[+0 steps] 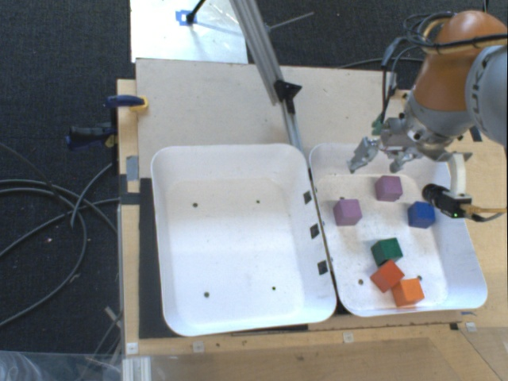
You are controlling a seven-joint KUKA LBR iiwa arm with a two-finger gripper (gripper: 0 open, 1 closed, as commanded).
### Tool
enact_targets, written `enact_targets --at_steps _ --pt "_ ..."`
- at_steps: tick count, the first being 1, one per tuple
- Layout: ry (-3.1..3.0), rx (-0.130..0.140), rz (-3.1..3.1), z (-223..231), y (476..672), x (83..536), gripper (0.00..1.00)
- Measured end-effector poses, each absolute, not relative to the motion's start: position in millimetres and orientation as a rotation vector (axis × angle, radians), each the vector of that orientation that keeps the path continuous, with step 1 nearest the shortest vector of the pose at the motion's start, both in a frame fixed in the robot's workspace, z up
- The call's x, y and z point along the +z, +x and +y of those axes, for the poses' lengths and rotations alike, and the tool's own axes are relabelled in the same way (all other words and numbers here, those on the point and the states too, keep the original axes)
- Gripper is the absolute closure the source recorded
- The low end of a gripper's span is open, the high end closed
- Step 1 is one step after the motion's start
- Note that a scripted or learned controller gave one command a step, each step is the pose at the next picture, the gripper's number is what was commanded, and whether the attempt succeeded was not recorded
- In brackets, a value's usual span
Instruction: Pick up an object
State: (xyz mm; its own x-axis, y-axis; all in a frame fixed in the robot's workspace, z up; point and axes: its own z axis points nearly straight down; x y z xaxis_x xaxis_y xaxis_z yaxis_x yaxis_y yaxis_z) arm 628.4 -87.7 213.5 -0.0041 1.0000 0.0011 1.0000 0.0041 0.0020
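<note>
Nearest the camera, at the front of the right bin (468, 288), sit two orange cubes (397, 284) touching each other, with a green cube (386, 250) just behind them. All three lie well below the gripper (382, 158) in the view, toward the bench's front edge. Closer to it are two purple cubes: one (388, 188) just below and a little right of the fingertips, the other (347, 211) below and slightly left. A blue cube (421, 214) rests lower right of the gripper, beside a black fitting on the arm (452, 70).

Scattered loosely and mostly apart, the cubes look laid out so that a two-finger grasp can take any one without crowding; only the orange pair would likely be awkward. The left bin (230, 236) lies off to the gripper's left.

Reaching in from the right, the arm bends its orange-banded wrist down over the back of the right bin. Its fingers (362, 156) stand spread apart with nothing between them. The gripper seems to hover above the bin floor near its rear wall, though its height is hard to judge. No cube is picked yet; the nearer purple cube looks the likeliest target.
</note>
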Motion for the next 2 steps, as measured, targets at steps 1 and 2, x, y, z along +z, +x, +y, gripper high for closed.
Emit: enact_targets --at_steps 1,2 --pt "2.204 0.017 2.218 -102 590.4 113 0.0" --pt "2.204 0.026 2.218 -90 590.6 99 0.0"
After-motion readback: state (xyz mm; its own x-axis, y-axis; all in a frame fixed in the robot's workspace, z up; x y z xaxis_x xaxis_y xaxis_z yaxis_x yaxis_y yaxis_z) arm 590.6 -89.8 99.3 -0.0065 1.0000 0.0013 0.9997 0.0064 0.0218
